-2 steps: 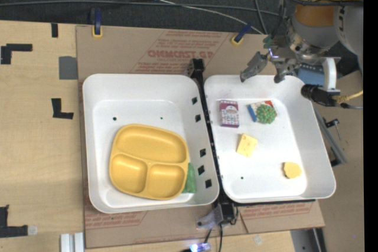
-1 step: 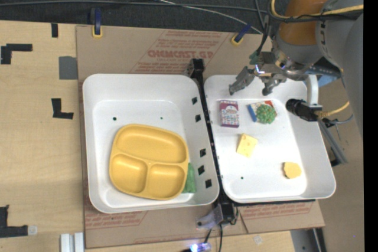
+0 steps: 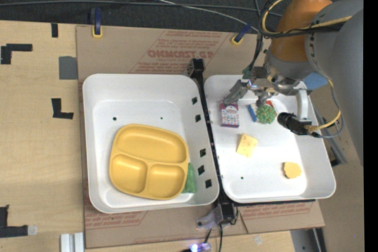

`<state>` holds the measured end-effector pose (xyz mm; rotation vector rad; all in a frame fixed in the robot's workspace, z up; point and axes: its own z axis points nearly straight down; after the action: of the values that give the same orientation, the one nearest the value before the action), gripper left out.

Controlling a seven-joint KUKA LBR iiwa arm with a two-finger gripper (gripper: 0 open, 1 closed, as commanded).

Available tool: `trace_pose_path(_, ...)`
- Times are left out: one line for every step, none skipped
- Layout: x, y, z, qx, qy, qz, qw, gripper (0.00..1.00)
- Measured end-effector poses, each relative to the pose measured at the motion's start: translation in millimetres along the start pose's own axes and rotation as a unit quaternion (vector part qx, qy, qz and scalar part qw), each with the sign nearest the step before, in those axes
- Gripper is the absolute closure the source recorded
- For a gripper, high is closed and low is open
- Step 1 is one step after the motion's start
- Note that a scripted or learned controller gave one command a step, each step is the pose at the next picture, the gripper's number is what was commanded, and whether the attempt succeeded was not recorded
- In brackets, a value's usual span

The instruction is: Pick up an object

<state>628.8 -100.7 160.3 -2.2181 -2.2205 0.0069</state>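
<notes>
While the arm comes in from the right side of the camera view, its gripper sits low over the far end of the right bin, and the two fingers look spread apart with nothing between them, so no grab yet. One finger angles out toward the small purple packet lying flat near the bin's left wall. The other side of the gripper points down at a green ball-like thing with a thin blue piece just beside it. Which of those it's actually aiming for is hard to call, but the green one sits closest under the wrist, so that's the likely pick.

Further toward the near end of that bin, a yellow wedge lies on its own in the middle, and a smaller orange-yellow lump rests near the right corner. Both are well apart from the gripper, easy to reach later without crowding.

Over in the left bin, a yellow divided tray takes up most of the floor, with a green object wedged between the tray's edge and the bin wall. That spot looks awkward for fingers, which probably explains why the arm is working the right bin instead.
</notes>
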Motion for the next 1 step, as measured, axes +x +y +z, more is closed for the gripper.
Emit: trace_pose_path(-4.7,-1.2,62.8,0.0,0.0,0.0,1.0,0.0)
